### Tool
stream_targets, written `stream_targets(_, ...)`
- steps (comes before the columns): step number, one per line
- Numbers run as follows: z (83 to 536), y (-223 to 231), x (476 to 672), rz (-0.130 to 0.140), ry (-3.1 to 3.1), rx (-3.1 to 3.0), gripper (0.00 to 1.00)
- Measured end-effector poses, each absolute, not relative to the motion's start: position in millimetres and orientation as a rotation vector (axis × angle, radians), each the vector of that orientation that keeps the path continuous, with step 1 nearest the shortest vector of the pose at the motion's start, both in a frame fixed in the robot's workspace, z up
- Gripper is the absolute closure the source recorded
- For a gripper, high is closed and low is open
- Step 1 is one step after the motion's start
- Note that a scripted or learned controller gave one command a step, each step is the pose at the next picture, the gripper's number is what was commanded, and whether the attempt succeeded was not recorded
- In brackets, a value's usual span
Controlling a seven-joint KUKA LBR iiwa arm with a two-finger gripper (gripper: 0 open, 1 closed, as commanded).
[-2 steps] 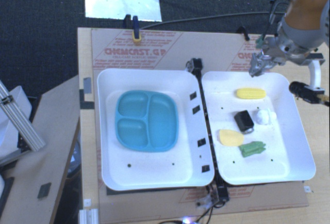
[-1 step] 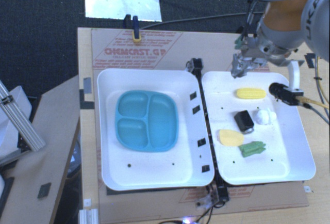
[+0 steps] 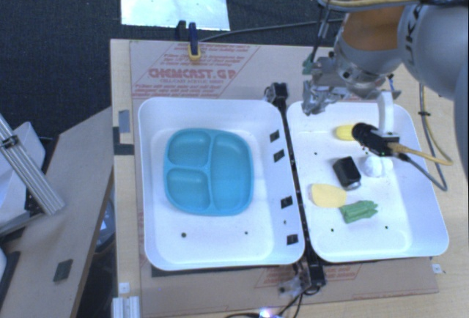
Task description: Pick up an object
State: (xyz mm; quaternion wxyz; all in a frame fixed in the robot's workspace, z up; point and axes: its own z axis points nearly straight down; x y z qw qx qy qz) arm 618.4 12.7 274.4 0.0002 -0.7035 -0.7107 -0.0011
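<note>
Green object (image 3: 358, 211) lies nearest; board (image 3: 245, 60) reads "CHEMCAST GP"; end effector (image 3: 316, 102) state unclear.

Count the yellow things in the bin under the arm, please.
2. The back yellow piece lies toward the far end of the bin, partly covered by robot hardware. The front yellow piece lies beside a green thing. The arm could hide more.

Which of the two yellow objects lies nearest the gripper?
The yellow object at the far end of the bin, close to the gripper. The other yellow one lies nearer the camera, beside the green object.
</note>
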Motion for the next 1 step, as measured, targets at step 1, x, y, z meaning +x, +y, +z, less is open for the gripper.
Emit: stream_targets(1, 264.2, 65.5, 624.9, -0.004, -2.232, -2.211, 1.00)
